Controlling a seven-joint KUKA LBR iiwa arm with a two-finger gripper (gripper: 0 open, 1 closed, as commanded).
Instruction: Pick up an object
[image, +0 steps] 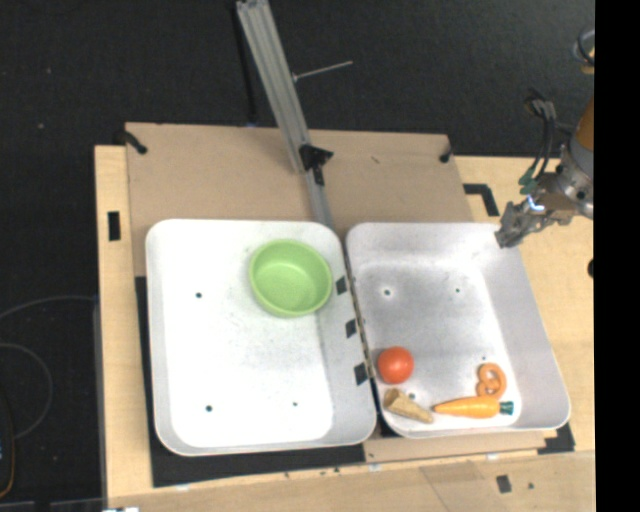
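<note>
Claw (512, 226) at right bin's (440, 250) far right corner, grip state unclear, nothing held. Approach step. Tomato (396, 364), carrot (466, 406) near front edge; next: travel there, descend.

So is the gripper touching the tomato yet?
Apart. The camera view shows the gripper over the far right corner of the right bin, with bare bin floor between it and the tomato.
</note>
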